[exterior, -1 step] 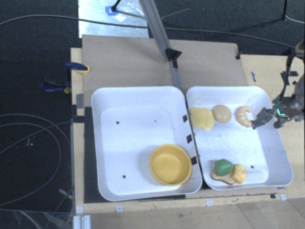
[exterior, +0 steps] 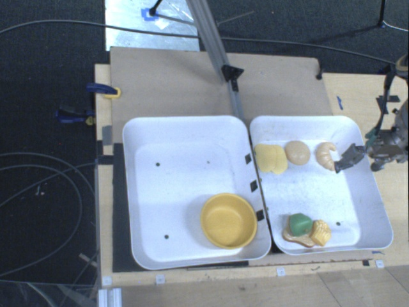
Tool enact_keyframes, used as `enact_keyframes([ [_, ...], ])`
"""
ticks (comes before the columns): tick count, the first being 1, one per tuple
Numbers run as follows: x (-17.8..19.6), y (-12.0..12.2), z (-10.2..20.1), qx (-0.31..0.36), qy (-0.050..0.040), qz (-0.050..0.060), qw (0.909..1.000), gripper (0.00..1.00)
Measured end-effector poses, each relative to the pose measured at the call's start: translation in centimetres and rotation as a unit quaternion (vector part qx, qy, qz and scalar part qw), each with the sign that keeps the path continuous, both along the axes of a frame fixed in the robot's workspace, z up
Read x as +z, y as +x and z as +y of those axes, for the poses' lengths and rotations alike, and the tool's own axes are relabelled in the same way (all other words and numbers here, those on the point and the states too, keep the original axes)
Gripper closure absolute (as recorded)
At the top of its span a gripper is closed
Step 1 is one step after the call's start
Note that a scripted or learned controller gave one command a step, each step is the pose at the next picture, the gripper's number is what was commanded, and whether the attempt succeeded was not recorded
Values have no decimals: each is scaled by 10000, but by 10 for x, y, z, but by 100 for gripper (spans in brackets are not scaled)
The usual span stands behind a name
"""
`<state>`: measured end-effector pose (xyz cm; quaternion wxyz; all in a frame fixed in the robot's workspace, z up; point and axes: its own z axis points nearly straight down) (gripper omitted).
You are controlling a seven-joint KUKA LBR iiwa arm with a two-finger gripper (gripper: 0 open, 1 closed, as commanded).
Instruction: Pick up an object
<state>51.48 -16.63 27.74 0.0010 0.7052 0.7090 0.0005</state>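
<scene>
Several toy foods lay in the right bin: a yellow piece, a round bun and a croissant along the far side. The gripper hovered just beside the croissant, holding nothing; whether it was released or clenched could not be told. The croissant looked light, rigid and smooth, best pinched across its thick middle.

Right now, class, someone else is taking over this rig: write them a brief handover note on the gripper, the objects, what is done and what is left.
Gripper: at the right bin's far right rim, beside the pale croissant-shaped toy; nothing visibly held.
Right bin: flat yellow piece, round beige bun-like toy and the croissant in a row at the back; green lump and small yellow toy on a tan piece at the front.
Left bin: round yellow bowl.
Done: nothing picked.
Left: grasp and lift one object.
</scene>
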Motion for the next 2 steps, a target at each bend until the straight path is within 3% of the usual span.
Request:
enact_keyframes([
  [2,-115,10,-7,-24,4,19,10000,0],
])
